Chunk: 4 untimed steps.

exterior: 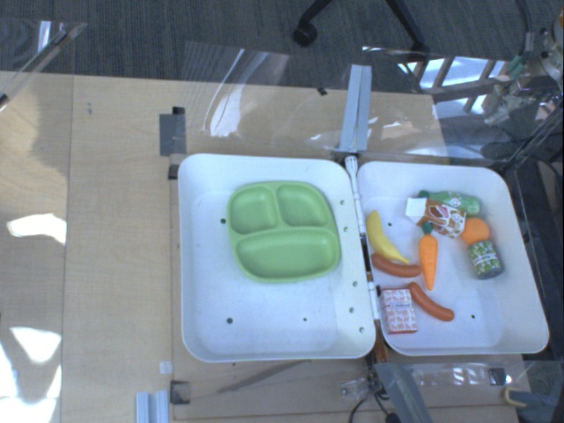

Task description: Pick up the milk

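Here, in the camera view, you find what I judge to be the milk, a small orange-and-white printed carton [443, 218], in the upper part of the shallow white right bin [526, 263], at the right of the frame. It lies on its side, its long axis running about left to right, white end to the left. An orange plastic carrot [428, 261] touches it from below and a round orange fruit [476, 230] crowds its right end. Whether the gripper is open or closed, you cannot tell.
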Motion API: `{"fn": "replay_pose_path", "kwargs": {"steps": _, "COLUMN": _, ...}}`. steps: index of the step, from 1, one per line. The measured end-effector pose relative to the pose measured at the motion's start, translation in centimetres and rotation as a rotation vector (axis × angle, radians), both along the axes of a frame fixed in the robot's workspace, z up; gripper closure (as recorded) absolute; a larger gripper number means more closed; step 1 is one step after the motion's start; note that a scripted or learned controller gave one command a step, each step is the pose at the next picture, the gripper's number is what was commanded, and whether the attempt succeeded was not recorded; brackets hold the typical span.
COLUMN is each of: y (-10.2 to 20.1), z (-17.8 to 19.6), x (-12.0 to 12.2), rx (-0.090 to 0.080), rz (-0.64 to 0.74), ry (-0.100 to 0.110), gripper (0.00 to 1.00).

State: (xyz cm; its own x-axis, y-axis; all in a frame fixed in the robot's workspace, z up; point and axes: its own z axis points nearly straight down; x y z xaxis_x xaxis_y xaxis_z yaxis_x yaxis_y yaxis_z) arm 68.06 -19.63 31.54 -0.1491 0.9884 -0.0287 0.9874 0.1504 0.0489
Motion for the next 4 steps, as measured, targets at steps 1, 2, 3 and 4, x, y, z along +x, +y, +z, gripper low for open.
{"fn": "replay_pose_path", "kwargs": {"steps": 1, "y": -0.8, "z": -4.1, "x": -3.1, "rx": 0.03, "rz": -0.392, "ry": 0.042, "gripper": 1.0}}
{"fn": "replay_pose_path", "kwargs": {"steps": 2, "y": -0.7, "z": -2.8, "x": -2.9, "rx": 0.028, "rz": -0.383, "ry": 0.033, "gripper": 1.0}}
{"fn": "replay_pose_path", "kwargs": {"steps": 3, "y": -0.5, "z": -1.5, "x": -2.7, "rx": 0.025, "rz": -0.376, "ry": 0.023, "gripper": 1.0}}
{"fn": "replay_pose_path", "kwargs": {"steps": 4, "y": -0.4, "z": -0.3, "x": -2.5, "rx": 0.023, "rz": -0.368, "ry": 0.013, "gripper": 1.0}}
